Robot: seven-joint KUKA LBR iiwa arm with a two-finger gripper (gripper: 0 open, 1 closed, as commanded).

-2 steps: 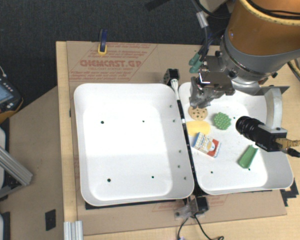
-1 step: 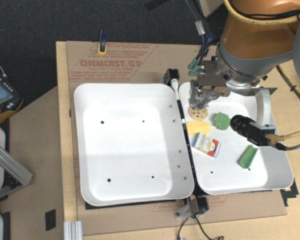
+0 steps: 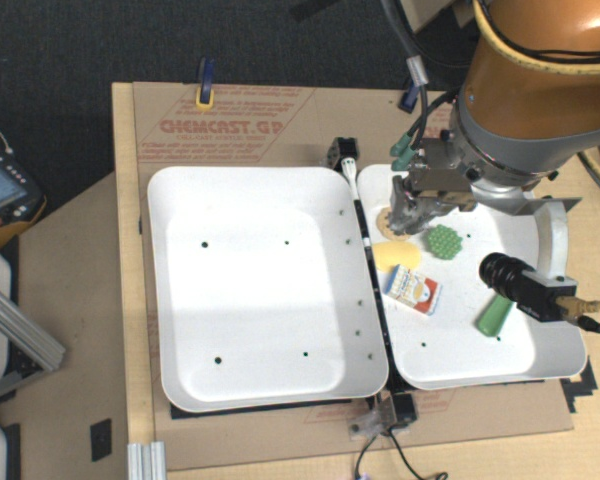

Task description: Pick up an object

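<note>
a flat brown cardboard sheet with red printed lettering (image 3: 225, 118) covers the bench, held by a blue and yellow clamp (image 3: 206, 86) at its far edge, over dark grey carpeted floor (image 3: 100, 23).

A big orange and grey robot arm (image 3: 540, 58)

It is round and shiny, orange on top and grey below. Black cables (image 3: 400, 23) run beside it. Its tool (image 3: 412, 213) is grey metal.
</note>
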